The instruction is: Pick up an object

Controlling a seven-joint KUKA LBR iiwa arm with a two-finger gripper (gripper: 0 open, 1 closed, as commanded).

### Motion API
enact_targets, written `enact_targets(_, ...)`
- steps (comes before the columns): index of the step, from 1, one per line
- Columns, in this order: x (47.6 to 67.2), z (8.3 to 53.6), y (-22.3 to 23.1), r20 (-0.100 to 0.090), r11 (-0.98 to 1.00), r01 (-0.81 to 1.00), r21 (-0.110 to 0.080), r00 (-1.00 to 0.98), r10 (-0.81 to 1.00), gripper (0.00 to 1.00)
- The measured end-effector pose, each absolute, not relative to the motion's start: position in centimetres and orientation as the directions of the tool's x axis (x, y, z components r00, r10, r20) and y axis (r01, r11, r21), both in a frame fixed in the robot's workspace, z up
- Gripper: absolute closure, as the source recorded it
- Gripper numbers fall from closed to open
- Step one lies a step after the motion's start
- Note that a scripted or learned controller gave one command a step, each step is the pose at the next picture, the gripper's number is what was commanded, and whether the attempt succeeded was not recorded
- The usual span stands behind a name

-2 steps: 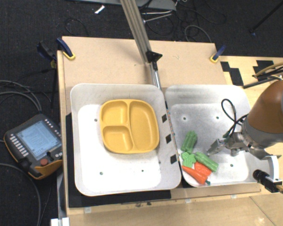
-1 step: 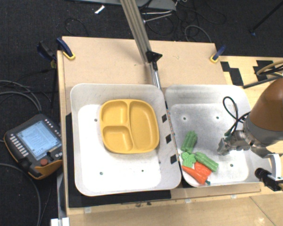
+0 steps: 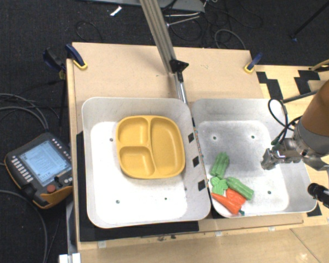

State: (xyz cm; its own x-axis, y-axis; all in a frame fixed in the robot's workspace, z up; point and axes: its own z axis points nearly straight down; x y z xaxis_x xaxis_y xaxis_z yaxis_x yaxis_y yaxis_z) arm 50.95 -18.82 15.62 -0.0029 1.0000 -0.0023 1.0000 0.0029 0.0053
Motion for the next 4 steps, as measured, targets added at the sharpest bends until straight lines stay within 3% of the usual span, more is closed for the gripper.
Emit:
enact_targets(2,51.3,26.1,-19.3,-0.003,0.003,1.000,0.007,-0.003,1.000,1.00)
enact_targets(4,57.0,24.2,-10.2,0.001,0.007,1.000,0.002,-0.007,1.000,1.00)
